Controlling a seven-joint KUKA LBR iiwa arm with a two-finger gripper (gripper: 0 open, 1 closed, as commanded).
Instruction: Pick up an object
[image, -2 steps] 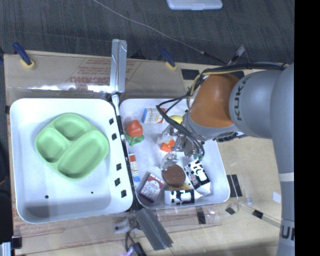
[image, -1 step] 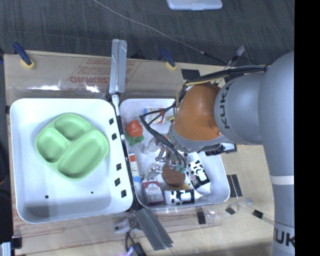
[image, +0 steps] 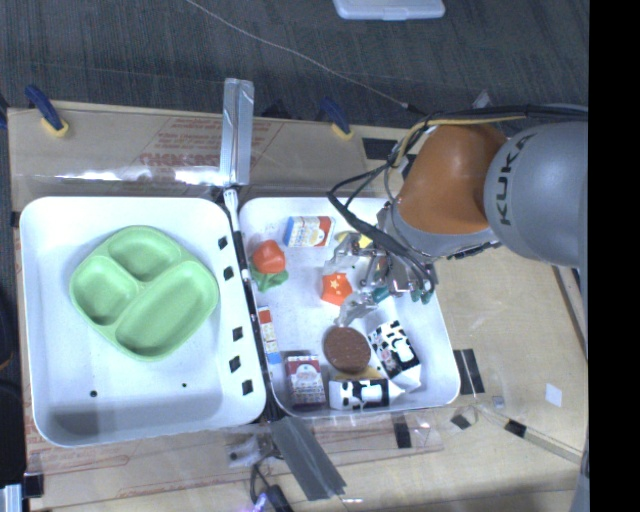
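We see the pincer low in the right bin, likely lowered there because all the pickable clutter sits in it. Whether it grips anything we cannot tell. The nearest candidate, a small orange block, lies just beside it: bright, blocky, with a pale mark. The green divided plate occupies the left bin.

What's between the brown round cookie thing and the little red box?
Nothing: in the camera view, bare white bin floor separates the brown round disc and the red box.
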